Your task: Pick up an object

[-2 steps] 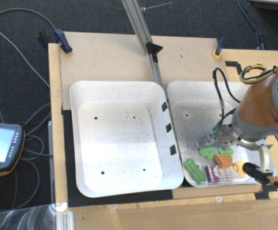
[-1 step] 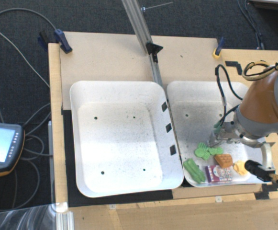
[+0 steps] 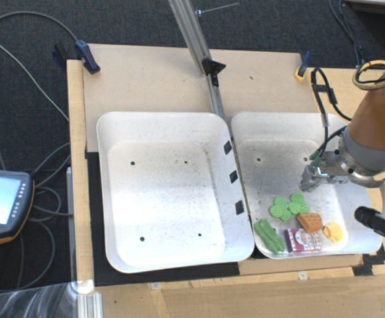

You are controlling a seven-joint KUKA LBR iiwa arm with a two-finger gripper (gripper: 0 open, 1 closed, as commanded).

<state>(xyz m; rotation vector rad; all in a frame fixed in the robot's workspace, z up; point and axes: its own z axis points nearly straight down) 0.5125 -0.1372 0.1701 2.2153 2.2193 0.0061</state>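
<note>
The arm reaches in from the right, and my gripper (image 3: 311, 177) hangs over the right bin (image 3: 272, 134) near its middle right. Just below and left of it lie a green clover-shaped piece (image 3: 287, 208) and a brown block (image 3: 309, 221). Further toward the bin's front edge sit a long green piece (image 3: 268, 236), a purple and white packet (image 3: 303, 240) and a small yellow piece (image 3: 334, 231). The gripper is apart from all of them, with nothing visibly held.
The left bin (image 3: 165, 191) sits beside the right one, with black clips (image 3: 232, 176) along the shared wall. A metal pole (image 3: 192, 32) slants down from the top to the bins' back. Cables (image 3: 325, 95) run behind the right bin.
</note>
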